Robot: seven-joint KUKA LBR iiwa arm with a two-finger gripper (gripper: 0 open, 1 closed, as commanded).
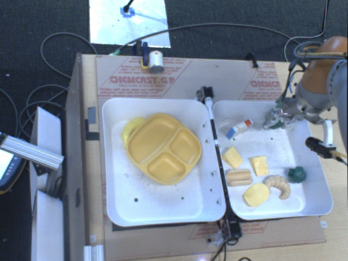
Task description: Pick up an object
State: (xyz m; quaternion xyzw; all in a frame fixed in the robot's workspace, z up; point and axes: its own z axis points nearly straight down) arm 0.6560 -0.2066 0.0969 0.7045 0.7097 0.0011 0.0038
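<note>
From where I stand, the counter [163,75] carries two white bins side by side. The left bin [117,200], well away from the gripper, holds a big yellow divided tray [163,154] lying over a yellow plate [130,129]. The right bin [321,197] is the one the arm [321,80] has reached into, and the gripper [276,118] sits low over its far corner, above bare bin floor.

I cannot tell whether the gripper is apart or together; it is too small and blurred, and I see nothing caught in it.

The pickable pieces lie toward the near side of the gripper. Closest is a small red, white and blue tube [239,128], just beside it toward the divider. Further off sit two yellow cheese wedges [232,157] [259,165], a tan bread roll [238,176], a round yellow piece [256,195], a croissant [278,185] and a small dark green item [297,173].

To do this step well, I would judge the tube the shortest reach, but it is slim and lies close to the bin wall. The cheese wedges stand apart from their neighbours and give flat sides. Whichever is chosen, the gripper should centre above it, straddle the narrow width, and descend fully before closing.
</note>
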